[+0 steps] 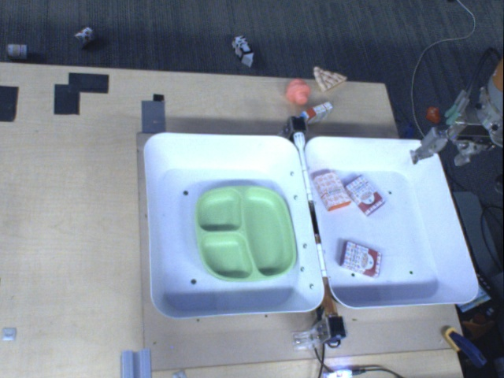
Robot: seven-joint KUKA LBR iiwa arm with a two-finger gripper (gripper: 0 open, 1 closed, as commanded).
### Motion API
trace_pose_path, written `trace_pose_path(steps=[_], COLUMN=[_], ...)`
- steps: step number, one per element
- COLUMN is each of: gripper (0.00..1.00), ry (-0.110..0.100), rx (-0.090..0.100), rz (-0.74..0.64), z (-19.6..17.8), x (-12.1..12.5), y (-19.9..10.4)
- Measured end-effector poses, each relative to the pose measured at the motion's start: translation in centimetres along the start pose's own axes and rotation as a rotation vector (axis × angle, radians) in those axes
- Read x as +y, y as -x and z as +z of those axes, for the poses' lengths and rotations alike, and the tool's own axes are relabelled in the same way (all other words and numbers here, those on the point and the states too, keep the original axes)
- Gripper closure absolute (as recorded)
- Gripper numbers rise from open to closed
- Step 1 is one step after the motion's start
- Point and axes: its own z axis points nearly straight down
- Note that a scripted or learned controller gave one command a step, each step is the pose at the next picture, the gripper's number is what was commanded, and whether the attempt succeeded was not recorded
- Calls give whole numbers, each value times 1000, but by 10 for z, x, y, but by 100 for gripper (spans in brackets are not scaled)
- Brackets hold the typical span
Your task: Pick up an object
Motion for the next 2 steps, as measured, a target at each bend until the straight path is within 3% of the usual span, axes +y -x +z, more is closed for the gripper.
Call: trace_pose_path(steps=[1, 2], gripper=[0, 0], ry=[9, 3], rx=[-3, -1], rz=[2, 3], z=[152, 164], x=[-24, -90], y=[-10, -40])
